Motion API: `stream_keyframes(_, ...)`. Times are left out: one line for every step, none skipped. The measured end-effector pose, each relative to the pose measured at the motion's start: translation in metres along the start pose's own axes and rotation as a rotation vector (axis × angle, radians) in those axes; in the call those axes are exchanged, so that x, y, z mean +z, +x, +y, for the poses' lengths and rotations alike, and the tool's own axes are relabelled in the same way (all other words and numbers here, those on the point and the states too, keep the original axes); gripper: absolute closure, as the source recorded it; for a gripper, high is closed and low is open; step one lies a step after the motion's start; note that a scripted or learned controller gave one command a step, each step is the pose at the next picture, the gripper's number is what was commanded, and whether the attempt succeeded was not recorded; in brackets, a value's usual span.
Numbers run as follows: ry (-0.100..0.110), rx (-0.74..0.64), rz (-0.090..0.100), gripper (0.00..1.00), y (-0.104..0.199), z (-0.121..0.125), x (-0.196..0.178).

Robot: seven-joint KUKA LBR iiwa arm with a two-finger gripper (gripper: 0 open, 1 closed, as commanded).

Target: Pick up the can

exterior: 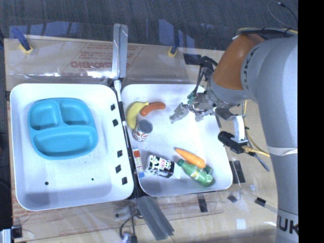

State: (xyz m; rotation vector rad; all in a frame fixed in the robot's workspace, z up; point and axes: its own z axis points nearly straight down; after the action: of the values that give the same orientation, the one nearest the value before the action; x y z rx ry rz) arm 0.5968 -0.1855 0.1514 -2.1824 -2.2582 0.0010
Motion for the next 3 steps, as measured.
stream_keyframes(0.001,-0.064,0.000,0.00,-0.019,0.060,0.060)
stream_keyframes(0.002,-0.004,0.000,0.00,-0.024,-0.015,0.060)
stream_keyframes(0.004,0.083,0.002,0.00,0.012,-0.010,0.060)
